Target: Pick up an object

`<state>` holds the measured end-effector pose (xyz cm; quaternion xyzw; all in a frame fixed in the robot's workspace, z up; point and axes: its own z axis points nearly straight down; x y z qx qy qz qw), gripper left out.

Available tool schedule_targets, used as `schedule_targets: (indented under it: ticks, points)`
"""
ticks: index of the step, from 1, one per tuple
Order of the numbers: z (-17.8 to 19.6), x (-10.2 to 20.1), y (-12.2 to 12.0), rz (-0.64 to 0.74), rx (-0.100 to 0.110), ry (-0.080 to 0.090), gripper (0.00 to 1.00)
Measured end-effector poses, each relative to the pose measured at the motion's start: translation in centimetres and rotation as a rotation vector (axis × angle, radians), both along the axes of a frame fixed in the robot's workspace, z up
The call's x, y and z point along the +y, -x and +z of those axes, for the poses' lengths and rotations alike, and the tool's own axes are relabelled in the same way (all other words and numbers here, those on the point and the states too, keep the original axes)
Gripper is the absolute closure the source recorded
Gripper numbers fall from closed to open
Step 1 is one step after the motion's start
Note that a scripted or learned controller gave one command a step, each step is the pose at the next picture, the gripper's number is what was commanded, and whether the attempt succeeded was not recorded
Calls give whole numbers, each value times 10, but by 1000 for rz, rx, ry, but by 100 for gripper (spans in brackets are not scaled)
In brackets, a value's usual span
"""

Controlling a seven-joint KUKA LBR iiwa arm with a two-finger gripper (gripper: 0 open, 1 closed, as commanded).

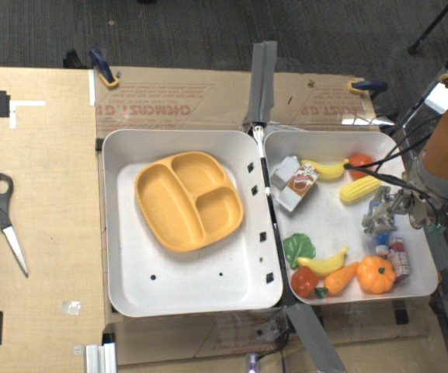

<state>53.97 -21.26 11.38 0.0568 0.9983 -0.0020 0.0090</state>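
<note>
- Camera view, left bin (123, 231): yellow divided plate (189, 200), rigid, smooth, awkward to pinch
- Right bin (326, 217): small carton (295, 183), bananas, corn cob (359, 189), carrot, pumpkin (376, 274); judged light, hard plastic, slippery
- Corn cob lies nearest the claw; best taken across its narrow middle
- Claw (380, 216) hangs over the bin's right side, nothing visibly held; whether its fingers stand apart cannot be told

Robot lab, clamped bins (115, 231), scissors (2, 216)
</note>
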Motion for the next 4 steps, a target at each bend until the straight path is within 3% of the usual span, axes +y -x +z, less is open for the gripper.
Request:
schedule_targets:
  ticks: [1, 2, 3, 4]
  points:
    - [0, 0, 0, 0, 0, 0, 0]
    - [-21, -7, 11, -161, 13, -7, 0]
    - [-21, 16, -46, -265, 13, -7, 0]
    - [-11, 16, -47, -261, 8, -5, 100]
